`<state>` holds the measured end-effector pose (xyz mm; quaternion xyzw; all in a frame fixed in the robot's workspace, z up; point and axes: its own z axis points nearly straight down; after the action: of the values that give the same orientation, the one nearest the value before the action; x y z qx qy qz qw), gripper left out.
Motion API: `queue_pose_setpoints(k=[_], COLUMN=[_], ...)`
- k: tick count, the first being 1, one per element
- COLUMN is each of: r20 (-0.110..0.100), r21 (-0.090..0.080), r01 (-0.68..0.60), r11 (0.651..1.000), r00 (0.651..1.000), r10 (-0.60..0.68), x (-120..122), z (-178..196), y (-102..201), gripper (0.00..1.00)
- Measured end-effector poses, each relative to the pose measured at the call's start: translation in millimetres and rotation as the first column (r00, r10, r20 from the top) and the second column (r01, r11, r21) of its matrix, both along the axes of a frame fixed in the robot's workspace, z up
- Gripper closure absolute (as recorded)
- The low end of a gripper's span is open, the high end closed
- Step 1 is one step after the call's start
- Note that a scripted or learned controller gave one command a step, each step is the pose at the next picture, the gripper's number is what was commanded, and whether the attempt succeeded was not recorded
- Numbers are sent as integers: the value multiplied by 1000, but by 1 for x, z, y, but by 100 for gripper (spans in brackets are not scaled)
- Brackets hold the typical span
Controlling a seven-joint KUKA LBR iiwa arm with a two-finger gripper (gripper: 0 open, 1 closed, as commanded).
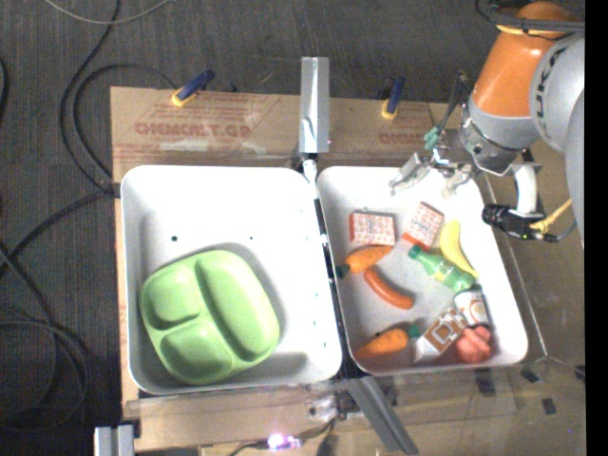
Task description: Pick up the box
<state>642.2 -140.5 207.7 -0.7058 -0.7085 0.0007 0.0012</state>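
Gripper (429, 171) hangs over the right bin's (513, 302) back edge, fingers spread and holding nothing, the arm (532, 65) reaching in from the right. Below it lie two red-patterned boxes (372, 227), side by side, with two carrots (366, 258), one sausage (389, 288) and one banana (459, 248). One green divided plate (209, 315) sits in the left bin (142, 198).

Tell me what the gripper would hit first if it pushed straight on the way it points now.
The gripper hangs over the right bin's far edge, pointing down and leftward. Going straight on, it would probably meet the small red-and-white box first, though depth is hard to judge from this slanted view.
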Motion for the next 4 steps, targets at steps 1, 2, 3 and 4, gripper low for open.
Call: queue_pose_setpoints(k=[1, 2, 3, 4], r20=[25, 35, 34, 36], r21=[-9, -1, -12, -17], r01=[-46, 43, 104, 102], r11=[999, 999, 995, 995], r00=[999, 998, 994, 994], r10=[46, -43, -103, -101], x=[11, 11, 18, 19], z=[-101, -106, -107, -96], y=[-27, -67, -48, -49], gripper=[0, 0, 0, 100])
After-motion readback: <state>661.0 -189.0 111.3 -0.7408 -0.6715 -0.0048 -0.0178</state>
